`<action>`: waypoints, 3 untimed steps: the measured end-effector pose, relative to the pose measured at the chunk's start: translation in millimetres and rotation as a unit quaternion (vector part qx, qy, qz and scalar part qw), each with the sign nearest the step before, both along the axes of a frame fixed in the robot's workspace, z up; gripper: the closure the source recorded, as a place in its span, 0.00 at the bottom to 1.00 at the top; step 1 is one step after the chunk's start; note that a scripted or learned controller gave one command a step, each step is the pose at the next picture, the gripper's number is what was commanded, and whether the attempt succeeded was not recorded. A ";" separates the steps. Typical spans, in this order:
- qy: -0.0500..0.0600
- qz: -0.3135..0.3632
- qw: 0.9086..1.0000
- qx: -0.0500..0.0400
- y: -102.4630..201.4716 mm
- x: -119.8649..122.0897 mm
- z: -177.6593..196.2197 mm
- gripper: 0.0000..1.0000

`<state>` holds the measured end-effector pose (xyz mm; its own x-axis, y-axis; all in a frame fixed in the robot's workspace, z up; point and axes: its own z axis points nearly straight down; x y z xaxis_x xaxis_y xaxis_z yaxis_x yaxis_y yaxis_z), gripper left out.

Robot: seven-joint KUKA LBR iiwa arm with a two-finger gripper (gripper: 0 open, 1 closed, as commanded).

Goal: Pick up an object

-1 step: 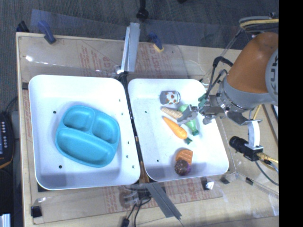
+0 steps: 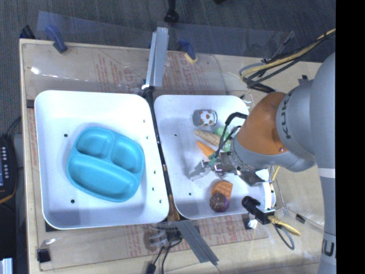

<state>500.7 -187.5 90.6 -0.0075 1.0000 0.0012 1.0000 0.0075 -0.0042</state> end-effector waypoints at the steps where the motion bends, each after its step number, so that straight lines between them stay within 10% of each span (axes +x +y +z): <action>1: -0.001 0.000 1.000 0.000 19.9 -24.8 0.7 0.00; 2: 0.001 0.000 1.000 0.001 48.0 -25.0 0.1 0.00; 3: 0.002 0.002 1.000 0.000 47.3 -25.4 9.6 1.00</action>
